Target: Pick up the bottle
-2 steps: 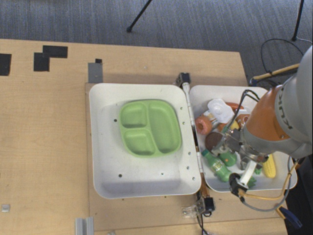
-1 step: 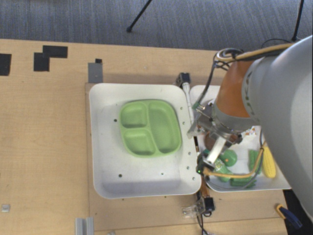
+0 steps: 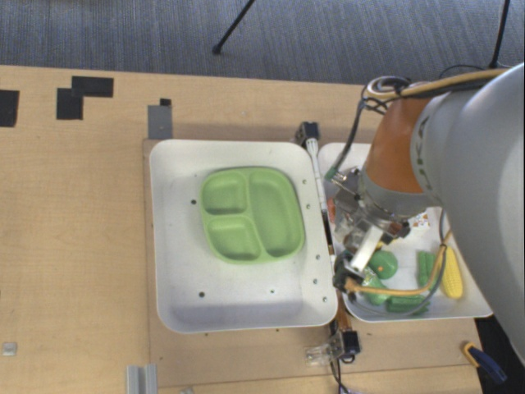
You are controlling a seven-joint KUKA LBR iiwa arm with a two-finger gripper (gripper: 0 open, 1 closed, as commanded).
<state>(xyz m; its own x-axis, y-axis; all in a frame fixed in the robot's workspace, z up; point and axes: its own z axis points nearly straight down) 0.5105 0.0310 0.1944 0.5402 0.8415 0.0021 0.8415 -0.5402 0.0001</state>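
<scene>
The arm reaches down into the right bin [image 3: 480, 306], and its gripper [image 3: 354, 238] hangs low over that bin's left side, close to the wall shared with the left bin. Just right of the gripper lies a rounded green thing [image 3: 384, 263], which may be the bottle; I cannot tell for sure. A longer green piece [image 3: 397, 304] lies by the bin's front wall. Nothing shows between the gripper's tips. The arm's body hides much of the right bin.
A green divided plate [image 3: 250, 213] lies in the left bin [image 3: 176, 302]. In the right bin, a green stick-like thing [image 3: 426, 268] and a yellow corn cob [image 3: 452, 274] lie at the right. A yellow cable crosses the bin's front.
</scene>
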